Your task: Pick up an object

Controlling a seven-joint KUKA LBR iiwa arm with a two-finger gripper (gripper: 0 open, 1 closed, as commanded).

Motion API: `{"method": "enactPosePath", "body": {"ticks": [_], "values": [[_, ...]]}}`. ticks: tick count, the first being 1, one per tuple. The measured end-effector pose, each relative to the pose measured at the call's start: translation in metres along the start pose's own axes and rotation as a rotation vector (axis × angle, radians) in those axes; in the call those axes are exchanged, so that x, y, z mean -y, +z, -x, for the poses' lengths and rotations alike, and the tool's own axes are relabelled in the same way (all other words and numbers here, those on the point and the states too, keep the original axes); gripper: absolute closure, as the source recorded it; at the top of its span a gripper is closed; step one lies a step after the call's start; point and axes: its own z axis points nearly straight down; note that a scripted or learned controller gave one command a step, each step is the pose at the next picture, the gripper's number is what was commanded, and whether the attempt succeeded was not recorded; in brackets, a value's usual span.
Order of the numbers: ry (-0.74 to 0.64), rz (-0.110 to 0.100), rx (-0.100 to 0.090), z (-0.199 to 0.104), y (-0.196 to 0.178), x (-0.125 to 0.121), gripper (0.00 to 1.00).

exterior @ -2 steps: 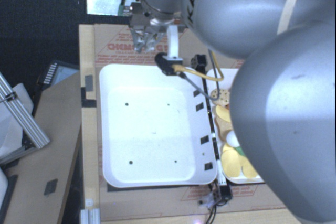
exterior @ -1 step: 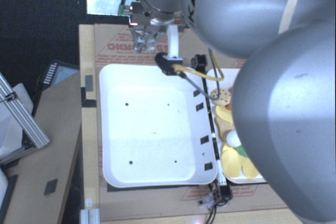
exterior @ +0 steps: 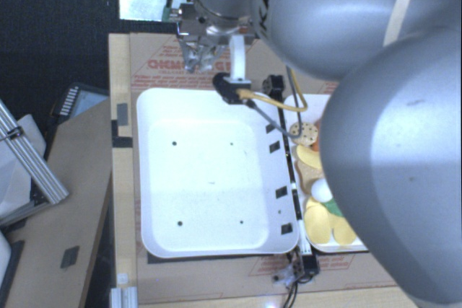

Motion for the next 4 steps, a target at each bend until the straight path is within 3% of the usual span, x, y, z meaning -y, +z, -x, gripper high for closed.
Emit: {"method": "enactPosePath", "body": {"ticks": [4], "values": [[0.0,0.001,0.0,0.0,-0.0058,0.0,1.0]]}}
